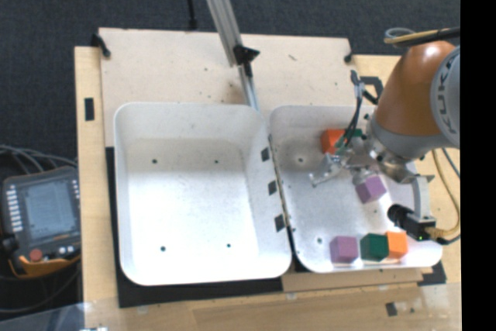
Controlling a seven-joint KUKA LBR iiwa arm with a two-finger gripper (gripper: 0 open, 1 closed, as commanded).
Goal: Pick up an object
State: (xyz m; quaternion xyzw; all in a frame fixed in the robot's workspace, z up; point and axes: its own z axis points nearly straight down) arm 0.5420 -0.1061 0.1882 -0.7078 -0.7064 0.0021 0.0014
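Observation:
My gripper (329, 167) hangs low over the middle of the right bin (306, 128), reaching in from the right under the grey and orange arm (411, 101). An orange block (332, 140) lies just behind it, close to or touching it. A pale purple block (371, 188) sits just to its right, partly under the wrist. Along the bin's front wall stand a purple block (343, 248), a green block (374, 246) and an orange block (397, 243) in a row. I see nothing held in the gripper.
The left bin (132, 167) stands beside the right one, with a shared rim (275, 182) between them. A slanted metal pole (221, 4) rises behind the bins. A teach pendant (43, 213) lies off the bench at left. Cables hang by the arm at right.

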